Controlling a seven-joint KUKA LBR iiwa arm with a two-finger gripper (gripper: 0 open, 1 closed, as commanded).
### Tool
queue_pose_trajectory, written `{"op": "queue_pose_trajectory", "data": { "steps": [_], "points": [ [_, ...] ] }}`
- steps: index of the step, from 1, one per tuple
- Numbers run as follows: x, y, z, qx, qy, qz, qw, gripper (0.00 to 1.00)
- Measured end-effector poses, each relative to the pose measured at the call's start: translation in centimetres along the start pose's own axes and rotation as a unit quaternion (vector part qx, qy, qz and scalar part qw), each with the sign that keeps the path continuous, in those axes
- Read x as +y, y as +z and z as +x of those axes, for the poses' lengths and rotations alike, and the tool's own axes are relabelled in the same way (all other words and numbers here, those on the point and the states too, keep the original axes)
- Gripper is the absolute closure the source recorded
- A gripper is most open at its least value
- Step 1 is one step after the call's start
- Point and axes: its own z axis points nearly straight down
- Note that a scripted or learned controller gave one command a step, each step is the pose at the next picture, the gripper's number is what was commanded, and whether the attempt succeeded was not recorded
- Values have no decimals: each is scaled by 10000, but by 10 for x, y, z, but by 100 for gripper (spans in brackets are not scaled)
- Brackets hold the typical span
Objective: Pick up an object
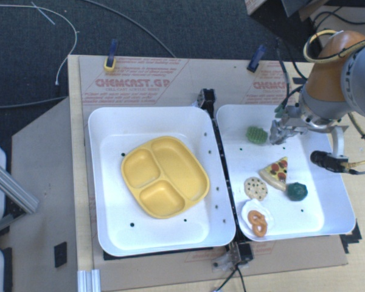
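The grey KUKA arm with the orange band (334,72) is reaching in from the right and is bearing its two-finger gripper (278,132) low over the upper part of the right-hand shallow white bin (334,221), just beside the small green bumpy toy piece (256,134); in my judgement the approach step is in hand and no object is yet taken. Whether the gripper is open or closed I cannot tell from this angle, and nothing is visibly held. The next move, as I judge it, is calling for a small shift toward the green piece and a descent centred on it. Ranged below in the same bin are lying the toy pizza slice with red toppings (275,171), the dark green rounded lump (297,191), the small white plate bearing an orange pretzel (255,220) and the speckled round cookie (255,188), all near one another. The left-hand white bin (109,224) is holding the yellow three-compartment plastic tray (164,176). Both bins are sitting on a printed cardboard sheet (140,84) fixed with blue clamps (112,48); dark carpet with loose cables (55,17) is lying beyond.
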Motion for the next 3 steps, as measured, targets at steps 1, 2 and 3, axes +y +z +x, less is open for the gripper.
{"op": "queue_pose_trajectory", "data": {
  "steps": [1, 2, 3],
  "points": [
    [-1, -53, -10, -13, 0, -19, 10000, 100],
    [0, -96, -9, -11, -6, -19, 10000, 100],
    [0, -154, 1, -12, -13, -36, 10000, 100]
  ]
}}
